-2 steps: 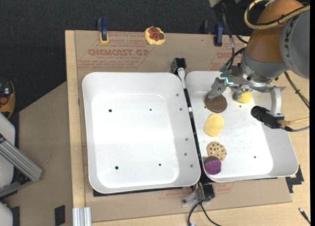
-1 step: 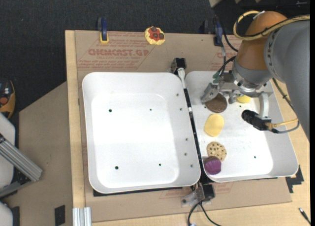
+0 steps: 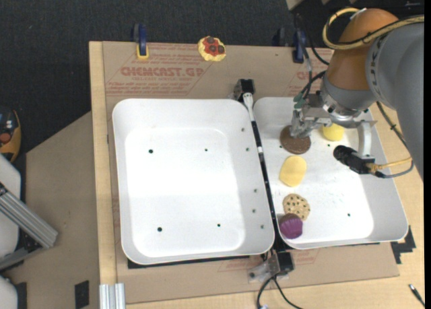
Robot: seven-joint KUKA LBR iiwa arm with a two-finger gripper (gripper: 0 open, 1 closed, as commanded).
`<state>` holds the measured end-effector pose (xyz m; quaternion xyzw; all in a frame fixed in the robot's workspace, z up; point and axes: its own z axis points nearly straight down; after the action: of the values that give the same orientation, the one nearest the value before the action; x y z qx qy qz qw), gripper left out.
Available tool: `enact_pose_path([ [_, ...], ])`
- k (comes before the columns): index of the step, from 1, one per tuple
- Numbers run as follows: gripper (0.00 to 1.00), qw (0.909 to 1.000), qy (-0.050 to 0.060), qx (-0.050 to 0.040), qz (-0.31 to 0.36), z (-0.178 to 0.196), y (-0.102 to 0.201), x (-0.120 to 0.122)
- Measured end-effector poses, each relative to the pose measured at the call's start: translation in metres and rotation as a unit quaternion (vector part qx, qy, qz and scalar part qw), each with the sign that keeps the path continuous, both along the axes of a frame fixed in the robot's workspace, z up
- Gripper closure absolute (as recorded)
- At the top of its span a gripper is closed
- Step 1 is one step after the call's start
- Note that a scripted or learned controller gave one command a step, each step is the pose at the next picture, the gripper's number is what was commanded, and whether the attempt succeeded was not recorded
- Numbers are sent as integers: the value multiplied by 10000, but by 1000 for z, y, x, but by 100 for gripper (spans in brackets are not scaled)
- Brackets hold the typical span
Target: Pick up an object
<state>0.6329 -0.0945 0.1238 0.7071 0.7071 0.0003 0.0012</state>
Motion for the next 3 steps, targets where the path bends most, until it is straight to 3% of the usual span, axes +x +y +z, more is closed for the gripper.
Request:
enact_pose_path([
  [1,100,10000,-12,11,17,65,40,-28],
  [2,100,10000,27,19,18,79,78,-55],
  [3,100,10000,37,15,13,60,110,-80],
])
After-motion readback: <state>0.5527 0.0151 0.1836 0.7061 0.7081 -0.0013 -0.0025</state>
